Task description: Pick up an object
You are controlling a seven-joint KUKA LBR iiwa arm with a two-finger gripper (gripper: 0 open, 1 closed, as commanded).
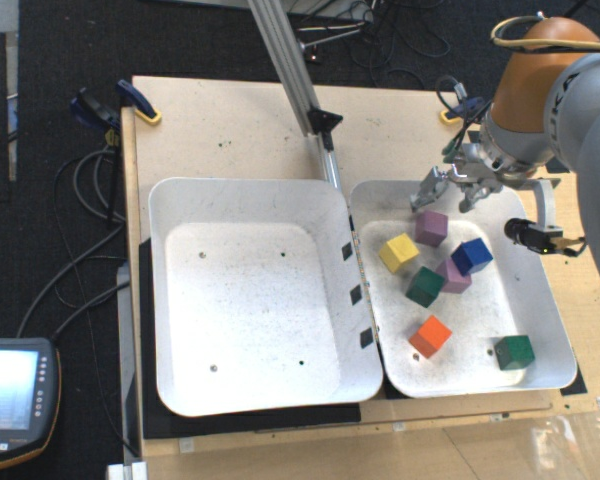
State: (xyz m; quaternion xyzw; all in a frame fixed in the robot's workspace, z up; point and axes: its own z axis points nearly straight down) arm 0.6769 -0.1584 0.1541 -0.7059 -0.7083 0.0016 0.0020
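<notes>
A: What lies nearest?
B: A green cube (pixel 514 352) and an orange cube (pixel 430 336) in the right bin (pixel 546 298). Beyond them a second green (pixel 424 287), two purple, a blue (pixel 471 256) and a yellow cube (pixel 399 253) bunch together, probably tumbled there.
A: And the end effector (pixel 447 196)?
B: Empty, fingers spread, above the far purple cube (pixel 432 228), likely its target. The left bin (pixel 170 298) shares the counter (pixel 230 118).

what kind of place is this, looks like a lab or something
Probably a robotics lab set up for grasping trials: a KUKA arm reaches over two white bins, the right one holding coloured blocks, with a teach pendant and loose cables beside the bench.
</notes>
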